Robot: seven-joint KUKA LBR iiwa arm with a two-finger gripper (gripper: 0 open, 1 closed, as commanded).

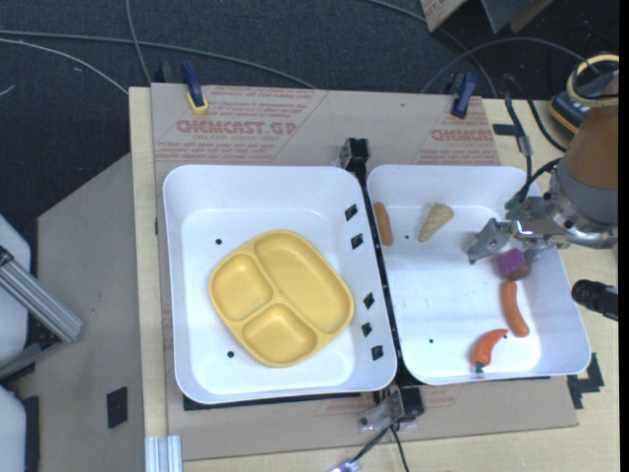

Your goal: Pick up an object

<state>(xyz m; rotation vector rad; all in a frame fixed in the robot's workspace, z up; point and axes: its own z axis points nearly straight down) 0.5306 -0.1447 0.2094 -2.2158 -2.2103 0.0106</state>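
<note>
While the two-finger gripper [511, 244] hovers in the right white bin [442, 352], whether its fingers are spread cannot be told. A small purple object [511, 262] sits just beneath; the approach step seems underway, next needing descent and closing.

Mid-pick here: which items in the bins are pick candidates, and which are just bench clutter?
Pick candidates, all in the right bin:
purple piece by the gripper
sausage
orange pepper
tan cone
small brown stick

Lying about:
yellow divided tray in the left bin
blue clamps
cables
</note>
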